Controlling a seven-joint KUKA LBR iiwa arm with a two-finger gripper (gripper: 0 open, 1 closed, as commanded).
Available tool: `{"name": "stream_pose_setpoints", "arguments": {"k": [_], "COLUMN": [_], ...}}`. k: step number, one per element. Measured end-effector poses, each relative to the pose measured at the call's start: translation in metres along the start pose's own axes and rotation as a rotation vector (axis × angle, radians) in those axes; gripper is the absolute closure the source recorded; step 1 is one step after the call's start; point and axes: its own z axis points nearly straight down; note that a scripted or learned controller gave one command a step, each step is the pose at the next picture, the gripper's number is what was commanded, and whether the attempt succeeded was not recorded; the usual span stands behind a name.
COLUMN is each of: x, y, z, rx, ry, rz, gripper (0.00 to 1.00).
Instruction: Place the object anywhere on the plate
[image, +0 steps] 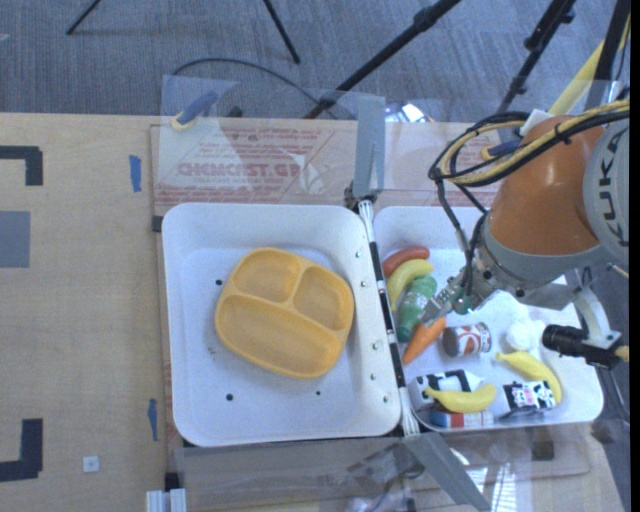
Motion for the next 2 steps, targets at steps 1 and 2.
{"name": "stream_pose_setpoints", "arguments": {"k": [1, 2], "x": [0.066, 0.145], "y": [0.101, 0.149], "z": [0.019, 0.003], "rx": [0.0, 0.0], "ry": [-0.001, -0.002], "rz": [-0.152, -0.018], "gripper": [1.0, 1.0]}}
